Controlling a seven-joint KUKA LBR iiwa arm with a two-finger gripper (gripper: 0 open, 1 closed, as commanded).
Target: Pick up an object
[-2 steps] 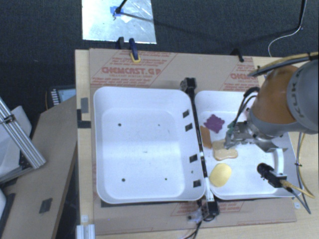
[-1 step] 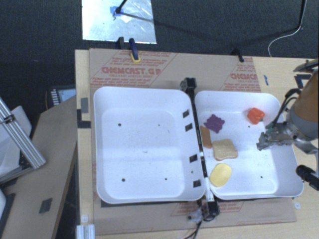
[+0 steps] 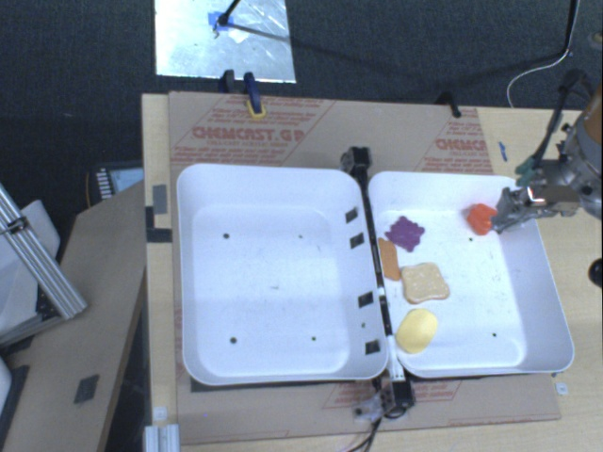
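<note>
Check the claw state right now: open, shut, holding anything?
Claw: cannot be told whether open or closed. It sits right beside the orange piece in the right bin; no grasp visible.

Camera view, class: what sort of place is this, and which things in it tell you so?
Probably a robotics lab test bench: two white bins clipped side by side on cardboard, toy food like the bread slice, and a robot gripper reaching in.

One fixed camera sits high above the surface (image 3: 236, 121), looking down at a slant and taking in both white bins (image 3: 273, 186) side by side. It stands well back, so dark floor shows beyond the far edge, and the arm (image 3: 575, 172) enters from the right.
</note>
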